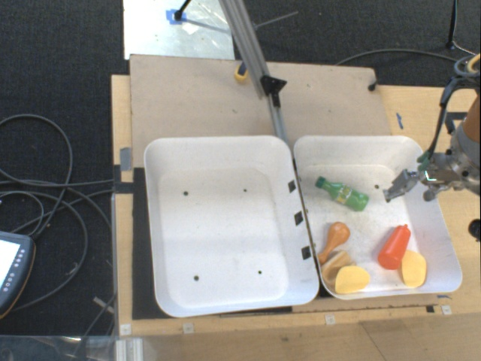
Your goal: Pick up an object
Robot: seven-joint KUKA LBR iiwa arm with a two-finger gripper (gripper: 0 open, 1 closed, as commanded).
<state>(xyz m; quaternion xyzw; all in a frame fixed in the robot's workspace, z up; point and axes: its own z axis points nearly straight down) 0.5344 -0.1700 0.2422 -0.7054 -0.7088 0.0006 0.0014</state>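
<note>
The right bin (pixel 361 150) holds several objects. A green bottle (pixel 342 192) lies on its side near the middle. In front of it sit an orange drumstick-shaped toy (pixel 336 237), a tan bun-like piece (pixel 335 261) and a round yellow piece (pixel 352 279). A red bottle (pixel 394 247) and another yellow piece (pixel 413 268) lie at the front right. My gripper (pixel 415 190) hangs over the bin's right side, right of the green bottle and above the red bottle in the view. It is open, with nothing between its fingers.
The left bin (pixel 161 201) sits beside the right one, joined by black clips (pixel 298 218). A slanted metal pole (pixel 252 43) crosses the back of the bench. Cables lie on the dark floor at left.
</note>
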